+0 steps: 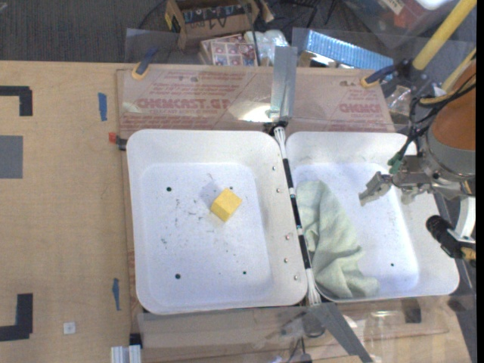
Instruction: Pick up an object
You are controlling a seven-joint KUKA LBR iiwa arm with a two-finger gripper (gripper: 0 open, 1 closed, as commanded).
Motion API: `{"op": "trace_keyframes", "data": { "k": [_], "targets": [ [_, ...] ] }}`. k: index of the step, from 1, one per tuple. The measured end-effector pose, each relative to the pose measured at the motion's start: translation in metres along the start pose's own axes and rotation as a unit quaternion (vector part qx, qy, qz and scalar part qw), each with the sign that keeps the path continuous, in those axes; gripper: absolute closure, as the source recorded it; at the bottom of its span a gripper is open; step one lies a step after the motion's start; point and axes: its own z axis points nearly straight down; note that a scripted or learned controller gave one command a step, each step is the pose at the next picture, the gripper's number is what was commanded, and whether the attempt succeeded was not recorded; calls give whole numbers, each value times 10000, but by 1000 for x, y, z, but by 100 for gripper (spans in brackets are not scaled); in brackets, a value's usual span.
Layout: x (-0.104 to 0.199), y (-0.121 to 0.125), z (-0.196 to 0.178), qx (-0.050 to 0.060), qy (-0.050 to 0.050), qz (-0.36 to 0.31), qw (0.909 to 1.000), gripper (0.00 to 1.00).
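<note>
Right of the divider we see the end effector above the cloth, fingers' state unclear; we should descend onto the cloth's bunched middle. A yellow block lies left of the divider.

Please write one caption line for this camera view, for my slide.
Gripper above the right bin near a pale cloth; a yellow block lies in the left bin.
</note>
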Motion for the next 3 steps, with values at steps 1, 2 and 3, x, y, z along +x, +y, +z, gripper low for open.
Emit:
{"op": "trace_keyframes", "data": {
  "k": [1, 2, 3],
  "targets": [
    [-27, -8, -34, -24, -14, 46, 10000, 0],
    [14, -49, -147, -35, -29, -2933, 9560, 0],
    [44, -59, -164, -42, -46, -5580, 8298, 0]
  ]
}}
